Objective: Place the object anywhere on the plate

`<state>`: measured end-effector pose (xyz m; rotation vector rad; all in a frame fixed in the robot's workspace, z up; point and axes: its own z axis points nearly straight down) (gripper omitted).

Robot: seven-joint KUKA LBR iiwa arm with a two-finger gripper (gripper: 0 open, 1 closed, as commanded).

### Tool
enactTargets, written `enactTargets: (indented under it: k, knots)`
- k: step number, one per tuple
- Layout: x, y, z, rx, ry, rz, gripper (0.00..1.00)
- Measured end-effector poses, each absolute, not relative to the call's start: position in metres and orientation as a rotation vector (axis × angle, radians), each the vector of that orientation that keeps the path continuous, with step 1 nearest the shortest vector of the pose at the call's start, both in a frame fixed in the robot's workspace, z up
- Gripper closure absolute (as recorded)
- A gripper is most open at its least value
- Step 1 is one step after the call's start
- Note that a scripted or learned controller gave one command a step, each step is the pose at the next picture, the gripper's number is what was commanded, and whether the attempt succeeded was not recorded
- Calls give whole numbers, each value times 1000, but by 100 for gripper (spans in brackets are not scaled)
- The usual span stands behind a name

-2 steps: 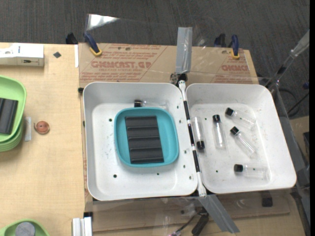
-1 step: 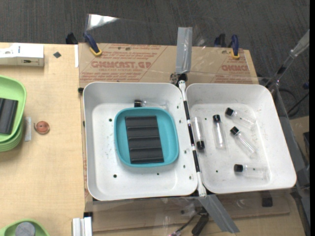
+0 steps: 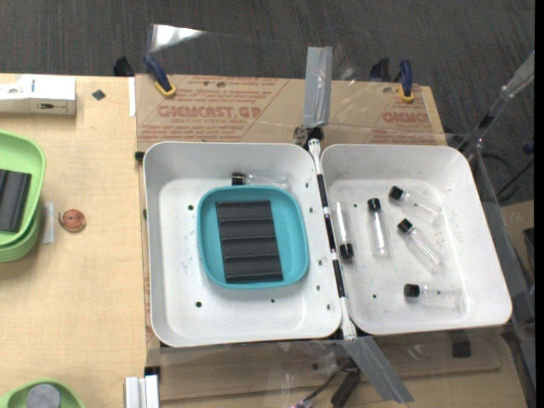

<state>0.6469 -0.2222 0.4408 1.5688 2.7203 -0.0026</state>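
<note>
Two white bins [image 3: 161, 228] sit side by side. One teal plate [image 3: 212, 245] bears one black ridged block [image 3: 249, 240]. Six clear black-capped vials [image 3: 376, 226] show, perhaps more, since the clear glass is hard to make out.

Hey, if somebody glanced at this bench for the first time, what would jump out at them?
Probably the teal plate in the left bin, with a dark ribbed insert on it. Next, the clear vials with black caps scattered across the right bin.
</note>
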Motion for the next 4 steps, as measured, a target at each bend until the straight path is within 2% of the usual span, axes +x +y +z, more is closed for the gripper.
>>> enactTargets:
  k: [4]
  knots:
    - [647, -222, 441, 1569, 2720, -3, 0]
